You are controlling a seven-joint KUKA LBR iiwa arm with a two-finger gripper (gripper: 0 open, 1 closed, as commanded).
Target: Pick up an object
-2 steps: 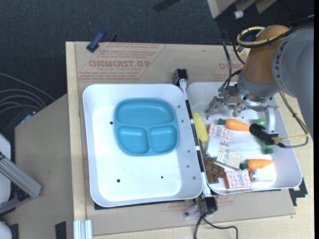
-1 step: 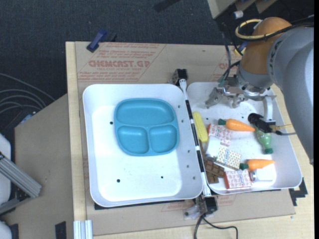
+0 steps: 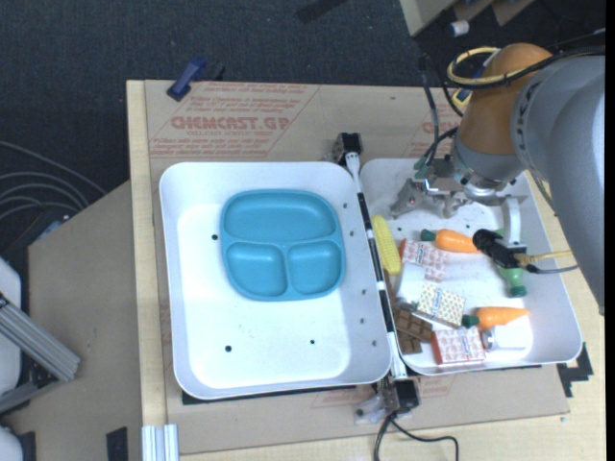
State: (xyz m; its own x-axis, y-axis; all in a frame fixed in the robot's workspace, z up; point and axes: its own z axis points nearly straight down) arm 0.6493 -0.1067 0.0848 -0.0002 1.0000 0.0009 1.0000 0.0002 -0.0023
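In the right bin [image 3: 553, 329], toy food is crowded together: a corn cob [image 3: 386, 243], two carrots [image 3: 455, 241], wrapped packets [image 3: 442, 304]. A neighbour could be nudged or caught along with the target. The hand [image 3: 434, 188] is hung low over the bin's far end, wrist bent downward; its grip state cannot be told.

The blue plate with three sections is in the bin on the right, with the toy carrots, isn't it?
Not quite. The camera view shows the blue plate in the left bin, by itself. The toy carrots are in the right bin, where the arm's tool is.
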